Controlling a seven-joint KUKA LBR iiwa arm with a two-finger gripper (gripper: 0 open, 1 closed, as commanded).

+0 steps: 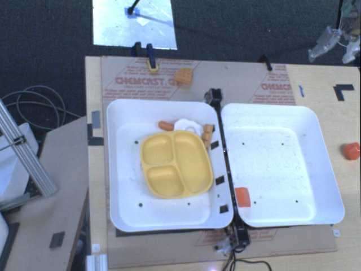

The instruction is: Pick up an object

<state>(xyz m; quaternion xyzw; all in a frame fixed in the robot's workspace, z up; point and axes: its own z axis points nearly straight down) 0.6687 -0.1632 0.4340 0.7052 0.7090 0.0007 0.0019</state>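
A yellow three-part plate lies in the left bin. Behind it sit a small orange sausage-shaped piece, a white object and a tan piece by the divider. The right bin holds a red-orange block at its near-left corner. My gripper hangs at the far right, above and behind the right bin's back corner, far from every object. Its pale fingers stand apart, open, with nothing between them.
A tan waffle-like piece lies on the bench behind the left bin, next to a yellow and blue clamp. A red-orange object rests on the bench to the right of the right bin. A shiny sheet lies on the floor beyond.
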